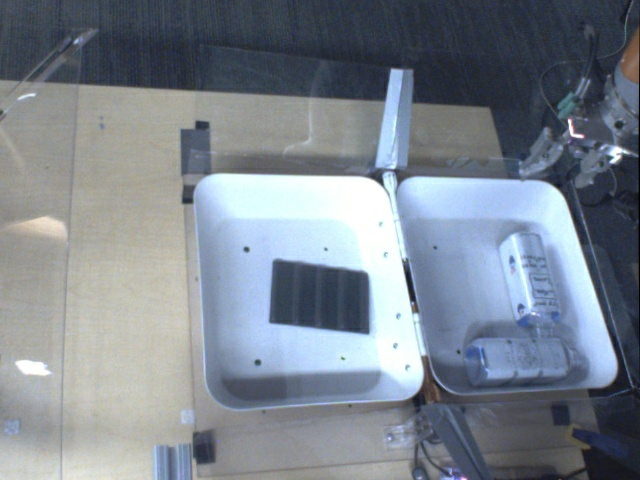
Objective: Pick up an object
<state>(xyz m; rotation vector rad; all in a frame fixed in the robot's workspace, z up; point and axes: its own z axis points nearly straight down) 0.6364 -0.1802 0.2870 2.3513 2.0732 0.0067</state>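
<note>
Surface [110, 298]: pale wood-tone board, carrying two shallow white bins side by side. Beyond its far edge, dark grey carpet-like floor [250, 8]. A clear plastic sheet [35, 228] covers the left part of the surface and throws bright glare patches. A grey upright post [393, 118] stands at the far junction of the bins. Small dark brackets sit at the left bin's outer corners.

Left bin [230, 358]: one dark ribbed rectangular pad [320, 295], lying flat near the centre. Count: 1.

Right bin [450, 218]: two clear plastic bottles with pale labels. One bottle [527, 273] lies lengthwise toward the right wall, cap end pointing to the near side. Second bottle [518, 360] lies crosswise along the near wall. The two meet near the first bottle's cap; actual contact cannot be confirmed. Count: 2.

Arm: gripper [575, 138] at the upper right, outside the right bin, past its far right corner, well apart from both bottles. It is partly cut off by the frame edge and tangled visually with cables [570, 78]; whether the fingers are open or closed cannot be told. Nothing seen between them.

Label text on the bottles is too blurred to read. Hardware below the near edge of the bins is cut off.
</note>
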